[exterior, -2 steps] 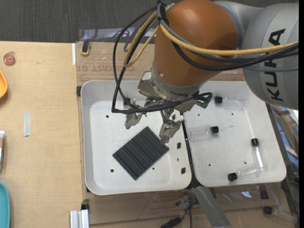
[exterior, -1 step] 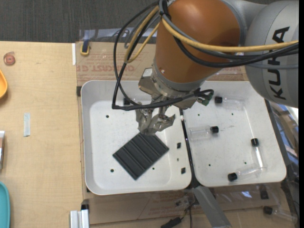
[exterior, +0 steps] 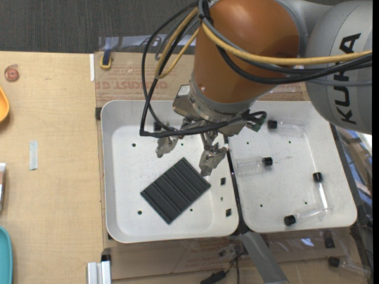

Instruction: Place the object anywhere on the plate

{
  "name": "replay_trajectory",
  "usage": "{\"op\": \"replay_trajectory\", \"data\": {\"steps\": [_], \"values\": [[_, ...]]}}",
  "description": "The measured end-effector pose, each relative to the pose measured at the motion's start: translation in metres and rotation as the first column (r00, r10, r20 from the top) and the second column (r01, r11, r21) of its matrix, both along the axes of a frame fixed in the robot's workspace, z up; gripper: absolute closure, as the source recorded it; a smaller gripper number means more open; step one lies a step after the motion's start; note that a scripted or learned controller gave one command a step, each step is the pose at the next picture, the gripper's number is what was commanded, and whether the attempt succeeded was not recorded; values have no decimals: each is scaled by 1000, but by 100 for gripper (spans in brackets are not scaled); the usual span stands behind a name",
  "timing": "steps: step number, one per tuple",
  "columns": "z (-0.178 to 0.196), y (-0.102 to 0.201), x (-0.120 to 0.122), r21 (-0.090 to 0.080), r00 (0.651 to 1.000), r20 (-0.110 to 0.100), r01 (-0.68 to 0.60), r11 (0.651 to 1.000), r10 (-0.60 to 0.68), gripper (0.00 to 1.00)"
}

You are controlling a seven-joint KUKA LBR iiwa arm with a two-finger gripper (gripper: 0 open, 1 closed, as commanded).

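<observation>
Gripper [exterior: 185,156] sits over the left bin [exterior: 116,218], upper-middle area, fingers spread apart with nothing between them. One fingertip [exterior: 163,149] points down near the bin's upper-left-centre, the other [exterior: 207,163] just above the top corner of the dark ribbed plate [exterior: 176,190]. Whether that finger touches the plate can't be told from this angle.

Plate lies flat on the left bin floor, rotated diagonally, roughly mid-bin and toward the front edge. Dark grey, parallel ridges along its length. Nothing on top of it.

Right bin [exterior: 340,188] shares its inner edge with the left bin. It holds several clear cylinder pieces with black caps: one [exterior: 258,164] near the inner edge at mid-depth, one [exterior: 320,189] along the right wall, one [exterior: 302,216] near the front edge, and a black cap [exterior: 272,123] at the back edge. All well apart from the plate and from the gripper.

Arm's orange band [exterior: 249,40] covers the back edges of both bins; black and yellow cables [exterior: 166,40] loop off it to the left.

Tabletop [exterior: 47,206] left of the bins is bare wood with a small grey strip [exterior: 34,155] on it, plus an orange item [exterior: 3,106] and a teal item [exterior: 5,256] cut off at the left edge.
</observation>
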State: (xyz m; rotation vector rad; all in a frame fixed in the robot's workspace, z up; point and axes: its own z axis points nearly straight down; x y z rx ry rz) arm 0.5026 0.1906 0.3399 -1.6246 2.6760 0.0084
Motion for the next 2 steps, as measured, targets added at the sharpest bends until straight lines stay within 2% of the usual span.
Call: {"op": "replay_trajectory", "data": {"steps": [1, 2], "values": [[9, 0, 2, 4, 1000, 2, 5, 1000, -5, 100], [-158, 24, 46, -7, 995, -6, -104, 995, 104, 100]]}}
